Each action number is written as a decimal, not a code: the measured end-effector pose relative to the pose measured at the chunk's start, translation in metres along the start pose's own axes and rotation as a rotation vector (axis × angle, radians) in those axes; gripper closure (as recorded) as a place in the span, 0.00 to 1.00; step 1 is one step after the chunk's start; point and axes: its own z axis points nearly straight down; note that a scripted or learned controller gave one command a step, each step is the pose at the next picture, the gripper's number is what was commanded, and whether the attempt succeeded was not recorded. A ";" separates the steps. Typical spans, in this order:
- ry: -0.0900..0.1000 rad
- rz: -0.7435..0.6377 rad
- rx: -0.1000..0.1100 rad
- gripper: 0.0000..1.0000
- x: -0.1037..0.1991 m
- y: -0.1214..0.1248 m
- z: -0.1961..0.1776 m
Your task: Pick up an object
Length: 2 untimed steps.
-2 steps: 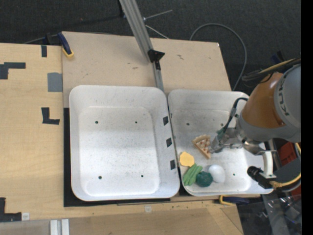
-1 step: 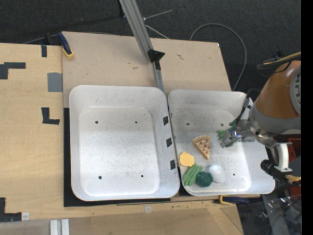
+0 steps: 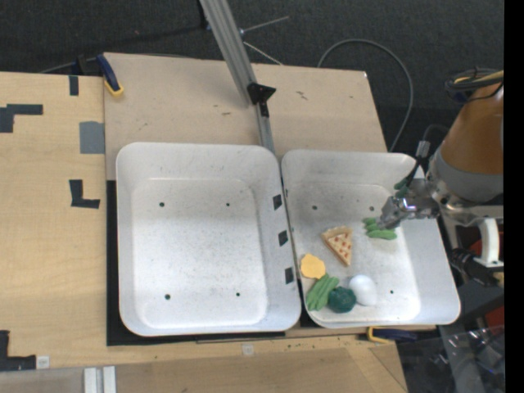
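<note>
The right bin (image 3: 327,178) holds several small items. A tan pizza-slice toy (image 3: 338,244) lies near its middle. A green pod-shaped piece (image 3: 380,232) lies to the right of it, directly under my gripper (image 3: 390,218). The gripper reaches in from the right and its tips sit at or just above that green piece. Whether the piece is between the fingers cannot be made out. Near the front of the bin lie a yellow round piece (image 3: 312,266), a green bean-like piece (image 3: 321,291), a dark green ball (image 3: 342,300) and a white ball (image 3: 363,287).
The left bin (image 3: 131,219) stands beside the right one. A grey metal pole (image 3: 233,47) slants down to the divide between the bins. The arm's orange band (image 3: 479,133) hangs over the right bin's right rim.
</note>
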 end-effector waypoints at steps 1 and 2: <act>0.000 0.000 -0.001 1.00 0.000 0.001 -0.053; 0.003 -0.005 0.004 1.00 0.057 0.011 -0.055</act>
